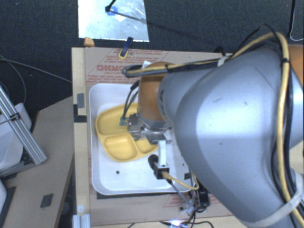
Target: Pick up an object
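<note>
While the arm (228, 127) looms, white bin (102, 179) on cardboard-lined bench (80, 141), yellow tray (116, 137), hand (148, 136) state unclear

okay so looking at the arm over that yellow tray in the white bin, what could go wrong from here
1. The yellow divided tray is wide and shallow, so a two-finger gripper may slip off its rim or merely tilt it.
2. The arm blocks the camera's sight of the contact point, so a missed grasp could go unnoticed.
3. Cables dangle near the white bin wall and could snag as the arm lifts.
</note>
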Available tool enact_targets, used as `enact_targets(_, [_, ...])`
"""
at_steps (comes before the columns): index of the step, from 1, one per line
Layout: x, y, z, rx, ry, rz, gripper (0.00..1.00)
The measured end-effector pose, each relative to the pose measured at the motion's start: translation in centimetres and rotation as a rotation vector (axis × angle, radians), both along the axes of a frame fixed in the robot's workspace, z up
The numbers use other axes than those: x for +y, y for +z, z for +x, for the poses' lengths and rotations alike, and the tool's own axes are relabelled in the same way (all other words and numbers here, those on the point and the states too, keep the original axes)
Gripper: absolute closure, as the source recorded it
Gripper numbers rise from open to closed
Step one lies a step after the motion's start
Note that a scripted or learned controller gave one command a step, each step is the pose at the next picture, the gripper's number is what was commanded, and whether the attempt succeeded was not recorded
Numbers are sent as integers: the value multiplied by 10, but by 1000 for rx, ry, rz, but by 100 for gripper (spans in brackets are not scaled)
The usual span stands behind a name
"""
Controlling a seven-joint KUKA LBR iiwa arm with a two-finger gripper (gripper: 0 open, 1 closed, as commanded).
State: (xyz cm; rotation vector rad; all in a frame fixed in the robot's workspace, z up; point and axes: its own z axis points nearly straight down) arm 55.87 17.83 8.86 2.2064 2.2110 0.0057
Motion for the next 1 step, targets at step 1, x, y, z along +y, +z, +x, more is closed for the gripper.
enact_targets(1, [-37, -5, 68, 98, 1, 10, 100])
